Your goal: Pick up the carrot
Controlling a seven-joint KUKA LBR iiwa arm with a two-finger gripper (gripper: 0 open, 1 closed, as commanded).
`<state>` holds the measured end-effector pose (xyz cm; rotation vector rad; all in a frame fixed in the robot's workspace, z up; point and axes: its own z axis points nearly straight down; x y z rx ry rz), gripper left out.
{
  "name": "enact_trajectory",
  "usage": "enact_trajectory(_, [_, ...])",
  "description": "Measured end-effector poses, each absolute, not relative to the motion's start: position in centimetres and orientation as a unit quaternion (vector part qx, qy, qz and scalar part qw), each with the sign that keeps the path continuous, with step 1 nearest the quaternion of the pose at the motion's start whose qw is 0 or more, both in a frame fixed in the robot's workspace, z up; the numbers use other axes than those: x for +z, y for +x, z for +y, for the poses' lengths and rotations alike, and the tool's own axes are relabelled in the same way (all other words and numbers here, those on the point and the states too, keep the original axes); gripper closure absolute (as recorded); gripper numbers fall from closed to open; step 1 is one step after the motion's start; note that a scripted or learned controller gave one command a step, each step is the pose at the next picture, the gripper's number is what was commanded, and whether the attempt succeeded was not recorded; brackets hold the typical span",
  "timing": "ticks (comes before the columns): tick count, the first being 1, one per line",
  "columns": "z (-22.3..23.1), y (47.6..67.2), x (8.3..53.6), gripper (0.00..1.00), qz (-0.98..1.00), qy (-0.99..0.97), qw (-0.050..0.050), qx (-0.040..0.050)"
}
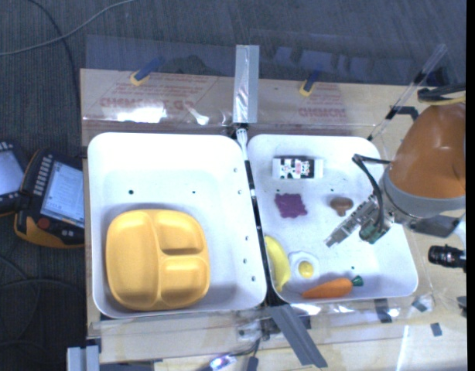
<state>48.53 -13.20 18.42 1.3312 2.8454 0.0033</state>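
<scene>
The carrot (328, 288), orange with a green top at its right end, lies along the front wall of the right bin (392, 273). My gripper (340, 235) hangs over the middle right of that bin, pointing left and down. It sits above and slightly right of the carrot, clearly apart from it, with nothing seen between its fingers.
In the right bin lie a yellow banana (278, 260), a fried egg toy (304, 267), a purple piece (291, 205), a small brown item (342, 204) and a black-and-white box (298, 168). A yellow divided tray (155, 256) rests in the left bin (145, 161).
</scene>
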Motion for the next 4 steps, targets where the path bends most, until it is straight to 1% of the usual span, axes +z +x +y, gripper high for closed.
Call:
enact_trajectory(1, [-13.2, 48.5, 18.4, 0.00, 0.906, 0.424, 0.000, 0.0010])
enact_trajectory(2, [-13.2, 48.7, 19.3, 1.00, 0.906, 0.423, 0.001, 0.0015])
enact_trajectory(3, [-13.2, 48.7, 19.3, 0.00, 0.906, 0.424, 0.001, 0.0014])
enact_trajectory(4, [-11.2, 48.3, 14.2, 0.00, 0.942, 0.335, -0.001, -0.0002])
